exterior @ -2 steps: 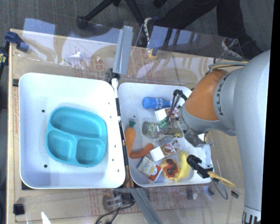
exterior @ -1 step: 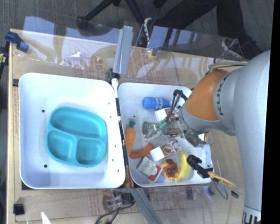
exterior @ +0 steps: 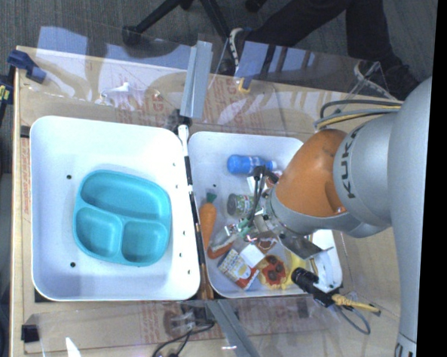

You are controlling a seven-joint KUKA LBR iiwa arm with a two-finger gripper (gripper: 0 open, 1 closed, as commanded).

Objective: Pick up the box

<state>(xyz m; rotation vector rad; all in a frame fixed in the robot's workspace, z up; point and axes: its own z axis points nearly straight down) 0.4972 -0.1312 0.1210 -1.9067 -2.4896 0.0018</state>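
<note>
Bench, two white bins; gripper (exterior: 245,226) low over box (exterior: 239,265) in right bin (exterior: 210,147), grip state unreadable.

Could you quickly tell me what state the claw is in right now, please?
Claw: cannot be told; it is low in the right bin, over the clutter near the box.

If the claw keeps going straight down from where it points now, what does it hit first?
Most likely the small box among the clutter of the right bin, just beneath the claw. Depth is hard to judge from this angle, so the carrot alongside could be touched instead.
</note>
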